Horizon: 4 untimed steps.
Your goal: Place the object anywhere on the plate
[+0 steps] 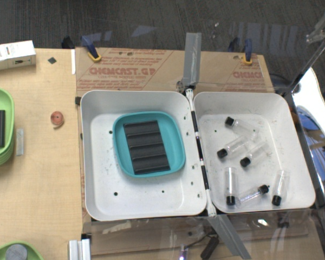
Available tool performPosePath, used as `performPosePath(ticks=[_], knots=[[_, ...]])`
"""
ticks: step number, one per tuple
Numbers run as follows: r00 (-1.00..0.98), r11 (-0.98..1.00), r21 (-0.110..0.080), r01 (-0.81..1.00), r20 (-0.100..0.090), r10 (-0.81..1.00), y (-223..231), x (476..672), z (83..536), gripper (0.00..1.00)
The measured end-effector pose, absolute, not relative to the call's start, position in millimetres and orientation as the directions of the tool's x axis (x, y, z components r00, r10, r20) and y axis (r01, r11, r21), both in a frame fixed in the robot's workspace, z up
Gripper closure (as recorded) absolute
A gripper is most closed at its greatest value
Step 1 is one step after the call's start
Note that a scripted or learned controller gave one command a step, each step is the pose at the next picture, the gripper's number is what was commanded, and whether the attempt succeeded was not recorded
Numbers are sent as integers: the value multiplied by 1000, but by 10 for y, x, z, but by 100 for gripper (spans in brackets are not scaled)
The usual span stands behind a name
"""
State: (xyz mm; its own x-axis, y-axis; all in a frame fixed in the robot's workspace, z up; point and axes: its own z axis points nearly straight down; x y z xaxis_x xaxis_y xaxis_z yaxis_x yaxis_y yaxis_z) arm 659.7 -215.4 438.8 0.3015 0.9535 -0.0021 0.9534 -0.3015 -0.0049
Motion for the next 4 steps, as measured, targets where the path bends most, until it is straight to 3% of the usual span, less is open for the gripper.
performPosePath(ticks=[4], knots=[[649, -649, -2, 760, -2, 760, -2157, 6590, 4401, 0]])
